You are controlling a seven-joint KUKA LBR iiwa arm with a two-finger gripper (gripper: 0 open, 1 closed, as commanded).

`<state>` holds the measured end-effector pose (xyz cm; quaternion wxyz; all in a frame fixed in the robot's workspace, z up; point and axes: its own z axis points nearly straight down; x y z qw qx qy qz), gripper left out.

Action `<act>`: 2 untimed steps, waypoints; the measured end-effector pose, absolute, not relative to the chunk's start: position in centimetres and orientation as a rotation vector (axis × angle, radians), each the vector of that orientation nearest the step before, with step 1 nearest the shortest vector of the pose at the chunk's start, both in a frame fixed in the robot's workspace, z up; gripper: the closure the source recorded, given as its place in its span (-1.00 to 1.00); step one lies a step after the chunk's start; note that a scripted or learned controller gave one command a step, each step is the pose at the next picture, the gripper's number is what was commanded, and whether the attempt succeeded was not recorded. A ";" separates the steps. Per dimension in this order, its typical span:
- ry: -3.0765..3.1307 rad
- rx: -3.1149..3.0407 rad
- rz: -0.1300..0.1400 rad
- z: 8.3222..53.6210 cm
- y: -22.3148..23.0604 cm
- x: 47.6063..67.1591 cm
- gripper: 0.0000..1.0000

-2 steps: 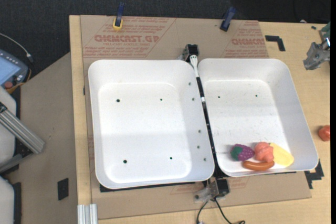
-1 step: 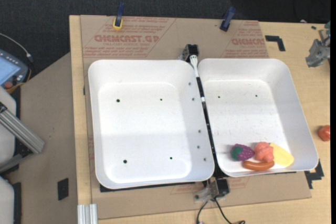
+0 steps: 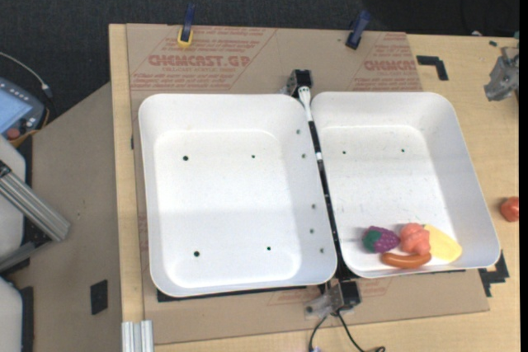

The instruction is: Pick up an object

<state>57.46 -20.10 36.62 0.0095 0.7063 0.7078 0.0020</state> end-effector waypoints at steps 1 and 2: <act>2.208 2.202 0.007 37.6 -20.1 57.5 1.00; 2.228 2.220 -0.002 31.9 -15.2 59.1 1.00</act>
